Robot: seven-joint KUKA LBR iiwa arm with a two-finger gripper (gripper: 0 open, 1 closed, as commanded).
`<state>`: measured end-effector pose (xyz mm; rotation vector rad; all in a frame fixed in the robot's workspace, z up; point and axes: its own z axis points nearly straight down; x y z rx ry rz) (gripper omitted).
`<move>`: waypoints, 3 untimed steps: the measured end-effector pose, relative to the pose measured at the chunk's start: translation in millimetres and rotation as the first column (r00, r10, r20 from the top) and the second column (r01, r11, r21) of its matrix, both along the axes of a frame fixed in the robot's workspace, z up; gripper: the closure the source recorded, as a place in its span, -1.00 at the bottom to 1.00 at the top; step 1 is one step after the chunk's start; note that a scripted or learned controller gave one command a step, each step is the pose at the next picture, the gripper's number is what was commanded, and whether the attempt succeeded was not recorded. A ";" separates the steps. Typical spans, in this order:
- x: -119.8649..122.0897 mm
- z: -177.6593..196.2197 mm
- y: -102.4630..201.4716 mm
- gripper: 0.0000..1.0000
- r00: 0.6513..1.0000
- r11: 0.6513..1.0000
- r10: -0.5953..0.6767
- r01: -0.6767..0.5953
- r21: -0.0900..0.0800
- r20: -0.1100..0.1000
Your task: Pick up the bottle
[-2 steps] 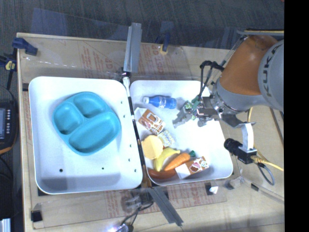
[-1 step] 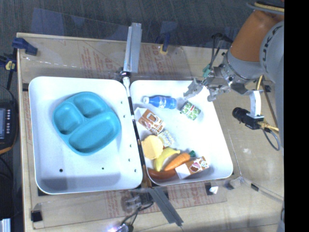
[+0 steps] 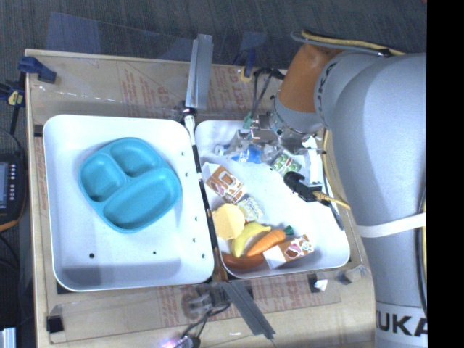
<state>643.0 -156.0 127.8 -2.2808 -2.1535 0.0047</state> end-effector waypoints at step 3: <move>14.1 93.5 -11.3 1.00 0.871 0.871 -0.491 0.491 -0.001 0.003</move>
